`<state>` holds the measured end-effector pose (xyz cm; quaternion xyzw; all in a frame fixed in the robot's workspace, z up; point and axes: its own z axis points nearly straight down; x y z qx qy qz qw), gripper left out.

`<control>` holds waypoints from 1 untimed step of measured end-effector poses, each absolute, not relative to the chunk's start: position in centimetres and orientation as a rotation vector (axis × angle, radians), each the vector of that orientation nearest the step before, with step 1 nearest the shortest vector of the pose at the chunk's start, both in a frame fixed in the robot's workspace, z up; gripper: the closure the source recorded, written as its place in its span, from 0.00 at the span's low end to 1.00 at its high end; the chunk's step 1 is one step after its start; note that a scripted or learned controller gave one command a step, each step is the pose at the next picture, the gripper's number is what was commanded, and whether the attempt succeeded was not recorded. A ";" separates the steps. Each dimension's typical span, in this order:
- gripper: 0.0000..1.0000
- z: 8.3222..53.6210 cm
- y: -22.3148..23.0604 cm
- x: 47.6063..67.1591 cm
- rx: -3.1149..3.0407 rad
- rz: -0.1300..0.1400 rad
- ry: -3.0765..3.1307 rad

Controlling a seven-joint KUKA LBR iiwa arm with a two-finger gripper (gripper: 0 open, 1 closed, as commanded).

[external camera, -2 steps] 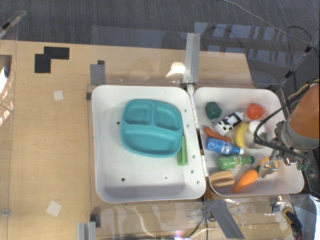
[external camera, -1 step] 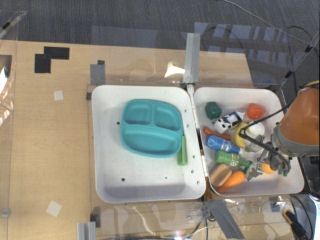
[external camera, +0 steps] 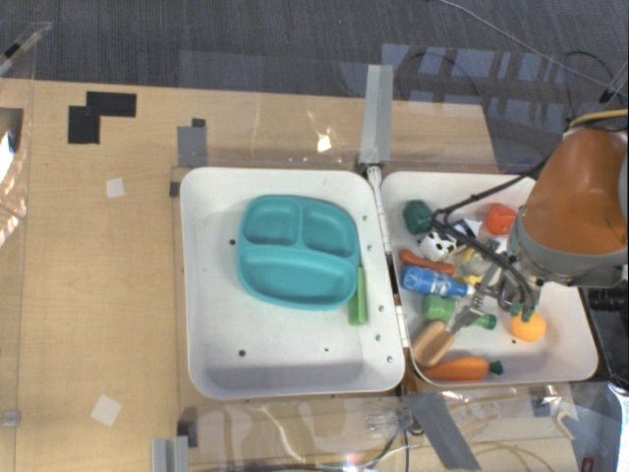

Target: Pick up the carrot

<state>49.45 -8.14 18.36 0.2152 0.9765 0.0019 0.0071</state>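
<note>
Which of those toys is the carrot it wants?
Look in the right-hand bin, along its near wall. The carrot lies flat there, below the arm. It is long and orange with a dark green stub; the orange fruit nearby is round.

Two white bins (external camera: pixel 211 362), one teal tray (external camera: pixel 295 249), one carrot (external camera: pixel 458 369), one blue bottle (external camera: pixel 432 283).

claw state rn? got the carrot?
Claw: cannot tell open or closed; it sits low over the right bin clutter. Carrot lies on the bin floor near the front edge, not held.
</note>
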 end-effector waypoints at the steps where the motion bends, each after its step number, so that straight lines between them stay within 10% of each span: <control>1: 0.00 18.4 -15.0 51.8 0.472 -0.002 3.095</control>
